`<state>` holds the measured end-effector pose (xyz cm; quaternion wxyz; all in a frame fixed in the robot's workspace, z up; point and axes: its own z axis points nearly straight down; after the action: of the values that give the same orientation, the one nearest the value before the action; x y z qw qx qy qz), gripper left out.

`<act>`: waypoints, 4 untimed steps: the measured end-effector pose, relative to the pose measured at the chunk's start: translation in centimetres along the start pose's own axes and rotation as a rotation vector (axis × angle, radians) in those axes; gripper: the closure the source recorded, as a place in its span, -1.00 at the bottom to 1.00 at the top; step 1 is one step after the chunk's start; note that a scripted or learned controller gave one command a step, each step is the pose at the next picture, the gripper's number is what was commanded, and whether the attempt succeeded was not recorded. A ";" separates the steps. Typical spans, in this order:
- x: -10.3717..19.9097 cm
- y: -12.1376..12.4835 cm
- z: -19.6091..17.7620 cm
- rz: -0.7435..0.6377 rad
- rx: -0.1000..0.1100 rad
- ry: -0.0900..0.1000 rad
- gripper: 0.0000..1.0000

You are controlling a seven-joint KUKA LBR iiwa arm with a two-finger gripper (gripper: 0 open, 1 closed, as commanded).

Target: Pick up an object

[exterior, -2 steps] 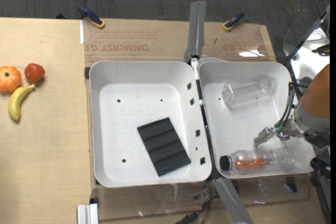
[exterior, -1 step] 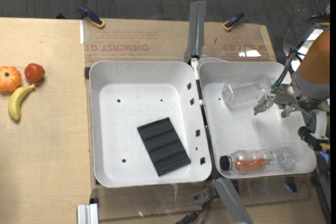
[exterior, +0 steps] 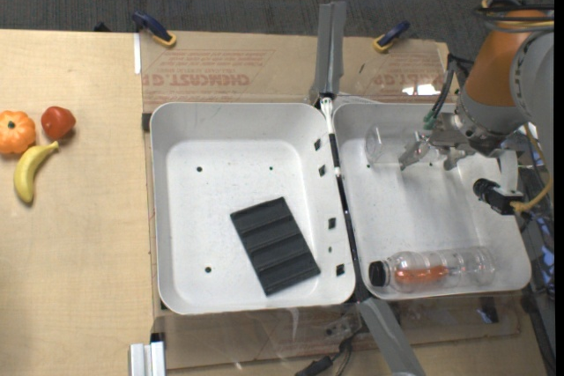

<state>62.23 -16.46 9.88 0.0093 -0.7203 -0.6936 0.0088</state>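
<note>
— Looking down from the camera view, where's the hand (exterior: 432, 152)?

— Over the right bin (exterior: 388, 216), up-bin from the clear bottle (exterior: 434, 269), fingers spread and pinching nothing.

— And the bottle?

— Lying on its side against the bin's near wall, well apart from the hand; likely it rolled there. A black ridged block (exterior: 274, 244) lies in the left bin (exterior: 176, 216).

Bins (exterior: 176, 189): white plastic, showing a smooth, slightly glossy finish. Pad (exterior: 274, 245): dark, matt, ribbed. Bottle (exterior: 432, 269): clear glossy plastic lying along the right bin's front edge. Bench (exterior: 70, 277): looking like pale matt wood. Cardboard (exterior: 229, 70): brown, matt, printed.
</note>
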 end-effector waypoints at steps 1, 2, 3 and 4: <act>-1.0 1.0 1.3 0.021 0.033 0.010 -1.00; -4.8 -0.3 -7.1 0.084 -0.027 -0.001 -1.00; 2.7 1.2 -3.8 0.123 -0.063 0.000 -1.00; 2.6 1.6 -0.9 0.308 -0.024 0.002 -1.00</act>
<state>63.97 -13.97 10.78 -0.0001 -0.8182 -0.5749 0.0009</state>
